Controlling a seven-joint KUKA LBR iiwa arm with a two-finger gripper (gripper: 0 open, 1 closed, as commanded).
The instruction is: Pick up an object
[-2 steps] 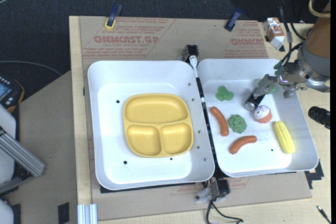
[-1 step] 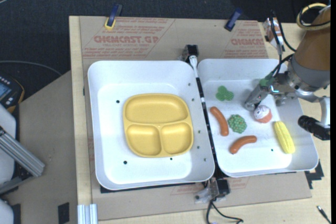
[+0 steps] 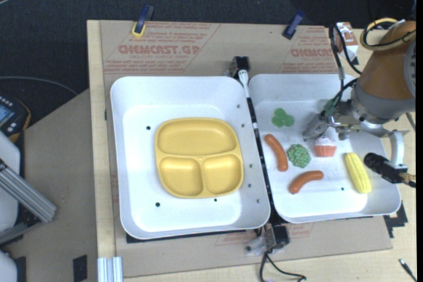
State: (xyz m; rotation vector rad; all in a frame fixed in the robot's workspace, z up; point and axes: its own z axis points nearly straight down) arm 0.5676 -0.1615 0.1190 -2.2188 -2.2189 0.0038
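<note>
The robot reaches down for a toy food in the right bin.

The grey metal gripper [image 3: 322,131] hangs low over the small pink and white cupcake toy [image 3: 324,146], perhaps to grab it; I cannot tell its grip. The bumpy green broccoli toy [image 3: 298,155] sits just beside, so it might get bumped. The yellow divided plate [image 3: 198,156] lies alone in the left bin.

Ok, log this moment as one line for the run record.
arm: over right bin | gripper: above pink cupcake toy | grasp: unconfirmed | yellow tray: left bin
</note>
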